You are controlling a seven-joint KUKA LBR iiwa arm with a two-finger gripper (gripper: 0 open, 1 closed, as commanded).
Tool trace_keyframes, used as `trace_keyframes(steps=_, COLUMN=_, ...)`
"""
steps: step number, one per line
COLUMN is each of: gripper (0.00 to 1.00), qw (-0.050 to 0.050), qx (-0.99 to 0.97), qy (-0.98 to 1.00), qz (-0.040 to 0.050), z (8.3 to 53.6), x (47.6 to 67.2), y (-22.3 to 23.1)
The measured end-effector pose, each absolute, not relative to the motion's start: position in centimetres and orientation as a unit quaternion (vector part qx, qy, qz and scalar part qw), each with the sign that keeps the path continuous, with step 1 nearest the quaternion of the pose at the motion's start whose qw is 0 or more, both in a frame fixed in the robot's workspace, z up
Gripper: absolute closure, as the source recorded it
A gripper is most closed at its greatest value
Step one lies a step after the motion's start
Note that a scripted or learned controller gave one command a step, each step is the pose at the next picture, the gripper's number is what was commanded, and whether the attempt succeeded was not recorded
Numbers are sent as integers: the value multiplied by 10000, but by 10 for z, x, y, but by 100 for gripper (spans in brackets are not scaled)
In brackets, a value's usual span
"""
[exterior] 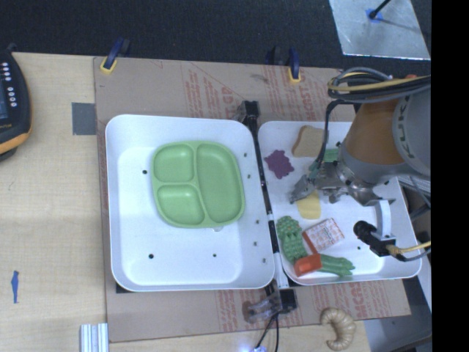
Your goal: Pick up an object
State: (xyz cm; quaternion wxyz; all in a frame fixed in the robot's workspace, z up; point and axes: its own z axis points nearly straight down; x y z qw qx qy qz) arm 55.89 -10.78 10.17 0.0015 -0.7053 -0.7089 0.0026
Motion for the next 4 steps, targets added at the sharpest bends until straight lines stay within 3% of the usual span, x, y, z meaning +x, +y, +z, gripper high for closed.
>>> trace_keyframes(steps=1, gripper=100, qw=11, qx=-7050, qy=-7092, qz=35, z=112, x=559, y=-109)
trace_keyframes(steps=2, gripper=0, qw=10, qx=-7049, qy=-7093, qz=35, z=112, x=559, y=-109)
trace_keyframes(steps=3, gripper=0, qw=20, qx=-7051, qy=-7091, qz=19, z=91, x=567, y=-104)
trace_keyframes(steps=4, gripper=100, qw=20, qx=-7052, qy=-7090, qz=21, z=102, x=567, y=-105)
